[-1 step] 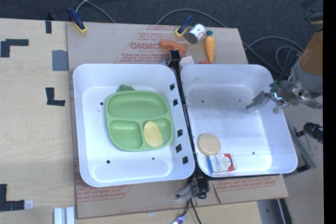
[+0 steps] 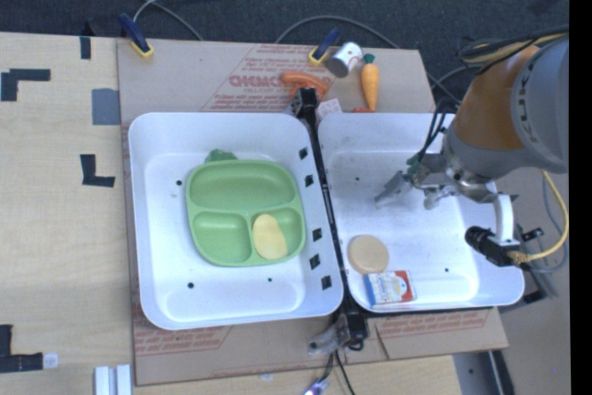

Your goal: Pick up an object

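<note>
While my claw hangs spread and holding nothing over the bare middle of the right bin, the tan round disc lies flat nearer the camera, beside the divider, with a small packet touching it.

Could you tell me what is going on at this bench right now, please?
A grey and orange robot arm reaches in over the right bin, with its gripper low above the bin floor and nothing between its fingers. Nearer the front of that bin lie a round tan disc and a small white packet. The left bin holds a green divided tray with a yellow piece in one compartment. No object has been picked up yet.
</note>
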Controlling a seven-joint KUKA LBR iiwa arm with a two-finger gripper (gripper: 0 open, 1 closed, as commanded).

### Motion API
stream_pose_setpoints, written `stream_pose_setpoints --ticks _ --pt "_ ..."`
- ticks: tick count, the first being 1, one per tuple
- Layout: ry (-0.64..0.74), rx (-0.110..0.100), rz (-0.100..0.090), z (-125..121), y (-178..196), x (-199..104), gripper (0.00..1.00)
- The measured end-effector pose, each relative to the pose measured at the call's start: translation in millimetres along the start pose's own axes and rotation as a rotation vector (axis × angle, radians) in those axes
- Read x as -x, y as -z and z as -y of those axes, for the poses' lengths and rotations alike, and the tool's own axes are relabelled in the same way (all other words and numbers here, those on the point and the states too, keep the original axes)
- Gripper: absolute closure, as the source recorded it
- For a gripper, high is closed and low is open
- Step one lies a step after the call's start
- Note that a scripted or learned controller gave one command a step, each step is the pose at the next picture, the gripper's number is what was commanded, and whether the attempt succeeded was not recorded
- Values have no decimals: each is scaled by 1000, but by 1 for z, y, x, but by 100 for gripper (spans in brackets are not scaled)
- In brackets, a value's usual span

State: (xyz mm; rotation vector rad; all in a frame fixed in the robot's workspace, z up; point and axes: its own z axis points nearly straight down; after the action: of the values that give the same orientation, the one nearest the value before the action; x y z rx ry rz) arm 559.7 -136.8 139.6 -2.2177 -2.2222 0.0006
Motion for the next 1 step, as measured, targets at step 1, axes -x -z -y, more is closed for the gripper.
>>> stream_pose_setpoints --ticks 1 --pt "-2 3 2 31 -54 -31 0"
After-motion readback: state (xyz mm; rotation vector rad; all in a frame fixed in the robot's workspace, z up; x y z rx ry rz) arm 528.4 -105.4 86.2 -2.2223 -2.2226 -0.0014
